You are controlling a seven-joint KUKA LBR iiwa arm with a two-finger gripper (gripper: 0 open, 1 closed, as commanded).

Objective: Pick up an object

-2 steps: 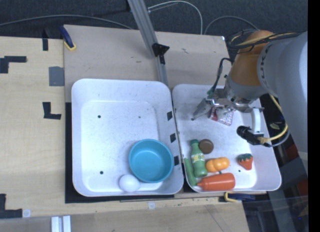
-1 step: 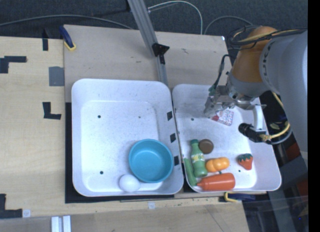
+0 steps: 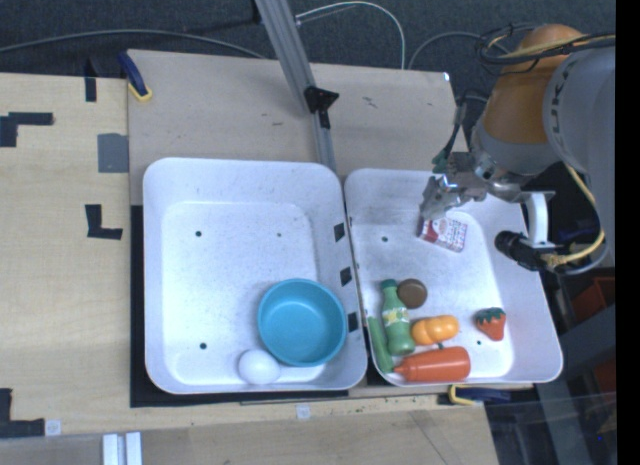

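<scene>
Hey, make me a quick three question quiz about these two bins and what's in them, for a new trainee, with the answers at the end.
1. True or false: the blue bowl sits in the left bin.
2. Which item lies nearest the gripper? A) white ball B) red-and-white packet C) carrot
3. Fill in: the strawberry lies in the ____ bin.

Key: 1 true; 2 B; 3 right.
</scene>
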